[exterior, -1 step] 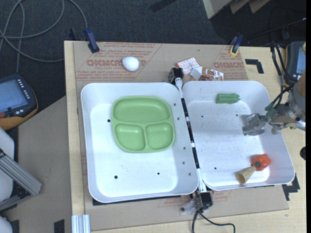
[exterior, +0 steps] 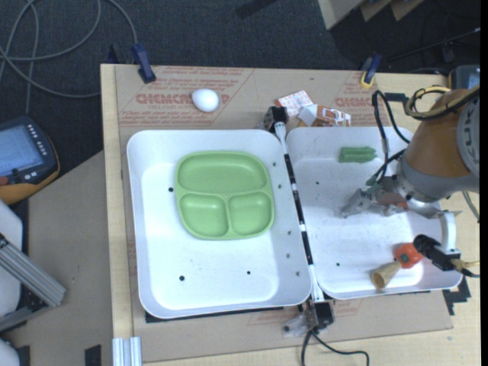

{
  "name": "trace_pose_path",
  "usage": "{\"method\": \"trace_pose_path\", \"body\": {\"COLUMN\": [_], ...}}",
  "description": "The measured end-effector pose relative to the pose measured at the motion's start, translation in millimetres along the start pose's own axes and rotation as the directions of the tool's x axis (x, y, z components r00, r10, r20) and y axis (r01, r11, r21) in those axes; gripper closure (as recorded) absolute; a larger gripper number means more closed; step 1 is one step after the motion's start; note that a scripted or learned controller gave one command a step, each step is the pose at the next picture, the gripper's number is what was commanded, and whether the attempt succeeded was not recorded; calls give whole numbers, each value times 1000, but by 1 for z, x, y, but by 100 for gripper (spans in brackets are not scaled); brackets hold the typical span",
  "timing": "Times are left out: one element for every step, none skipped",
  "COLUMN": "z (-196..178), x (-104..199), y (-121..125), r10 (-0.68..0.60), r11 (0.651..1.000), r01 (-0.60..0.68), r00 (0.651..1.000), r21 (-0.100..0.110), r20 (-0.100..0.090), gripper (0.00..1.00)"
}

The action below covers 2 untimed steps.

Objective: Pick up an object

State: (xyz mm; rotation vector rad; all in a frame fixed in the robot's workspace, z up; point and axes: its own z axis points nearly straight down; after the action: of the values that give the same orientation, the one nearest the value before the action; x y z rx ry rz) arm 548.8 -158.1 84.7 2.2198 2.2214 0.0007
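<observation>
Camera view

My arm: it comes in from the right, grey and round, with an orange band (exterior: pixel 441 139) above the wrist.

My gripper (exterior: pixel 358 204): it is low over the right bin (exterior: pixel 335 239), near the middle. Its two thin grey fingers look spread apart, pointing left. I see nothing between them. I cannot tell if the tips touch the bin floor.

Green block (exterior: pixel 357 155): a small flat green piece near the back of the right bin, a little way from my gripper.

Cone toy (exterior: pixel 398 265): a tan cone with an orange top, like a little carrot or ice cream. It lies at the front right of the right bin, apart from my gripper.

Left bin (exterior: pixel 152 227): white, smooth and shallow, with round corners.

Green plate (exterior: pixel 225 194): soft green plastic, with one big part and two small parts. It lies flat in the left bin.

White egg (exterior: pixel 205 99): smooth and round, on the brown cardboard worktop (exterior: pixel 122 97) behind the left bin.

Crumpled wrappers (exterior: pixel 309 111): small white and red bits behind the bins, where the two bins meet.
</observation>
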Motion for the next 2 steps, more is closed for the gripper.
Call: {"method": "trace_pose_path", "body": {"z": [-106, 0], "x": [-49, -54], "y": [41, 34], "r10": [0, -1], "r11": [1000, 1000], "r01": [0, 1], "r00": [1000, 1000], "r21": [-2, 2], "r20": [1, -3], "gripper": [0, 0]}}
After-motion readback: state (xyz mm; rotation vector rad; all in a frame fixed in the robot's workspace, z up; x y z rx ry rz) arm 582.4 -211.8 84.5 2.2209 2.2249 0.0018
